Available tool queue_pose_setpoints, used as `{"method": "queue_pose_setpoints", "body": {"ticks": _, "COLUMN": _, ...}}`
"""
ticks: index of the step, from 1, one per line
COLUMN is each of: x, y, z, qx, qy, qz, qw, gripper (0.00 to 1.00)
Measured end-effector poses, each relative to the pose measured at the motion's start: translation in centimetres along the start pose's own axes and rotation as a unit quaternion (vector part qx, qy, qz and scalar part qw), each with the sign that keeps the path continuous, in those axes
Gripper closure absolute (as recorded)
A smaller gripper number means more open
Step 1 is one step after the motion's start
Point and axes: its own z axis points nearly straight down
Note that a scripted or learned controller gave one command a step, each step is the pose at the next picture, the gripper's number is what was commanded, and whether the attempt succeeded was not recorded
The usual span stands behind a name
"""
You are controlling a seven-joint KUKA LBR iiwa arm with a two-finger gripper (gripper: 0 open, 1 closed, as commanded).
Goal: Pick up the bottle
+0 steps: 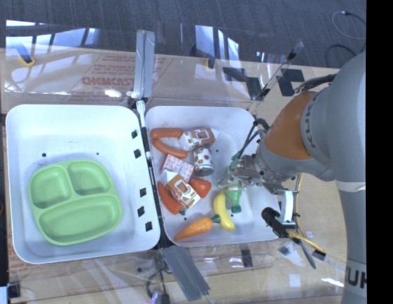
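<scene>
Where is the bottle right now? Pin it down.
The green bottle lies in the right bin, near its front right, just right of the banana and directly below the pincer.

Bench [183, 75] with two white bins

The left bin [31, 125] and right bin [234, 116] sit side by side on the bench (touching along a shared middle edge), under clear plastic sheeting [69, 56].

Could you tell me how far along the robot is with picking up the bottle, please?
Done: the arm has reached into the right bin, its pincer directly over the green bottle beside the banana. In hand: nothing visibly gripped; the bottle lies on the bin floor. Left: grasp and lift.
</scene>
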Motion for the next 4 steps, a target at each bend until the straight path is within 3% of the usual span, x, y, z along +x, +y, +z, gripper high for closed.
{"method": "queue_pose_setpoints", "body": {"ticks": 1, "x": 3.8, "y": -1.3, "z": -0.9, "qx": 0.001, "qy": 0.001, "qz": -0.014, "qw": 0.9999, "gripper": 1.0}}
{"method": "queue_pose_setpoints", "body": {"ticks": 2, "x": 8.5, "y": -3.3, "z": -15.7, "qx": 0.0, "qy": 0.001, "qz": -0.034, "qw": 0.9994, "gripper": 1.0}}
{"method": "queue_pose_setpoints", "body": {"ticks": 3, "x": 12.3, "y": -2.9, "z": -18.4, "qx": 0.001, "qy": 0.0, "qz": 0.071, "qw": 0.9975, "gripper": 1.0}}
{"method": "queue_pose_setpoints", "body": {"ticks": 4, "x": 12.5, "y": -1.3, "z": -30.9, "qx": 0.0, "qy": 0.001, "qz": 0.093, "qw": 0.9957, "gripper": 1.0}}
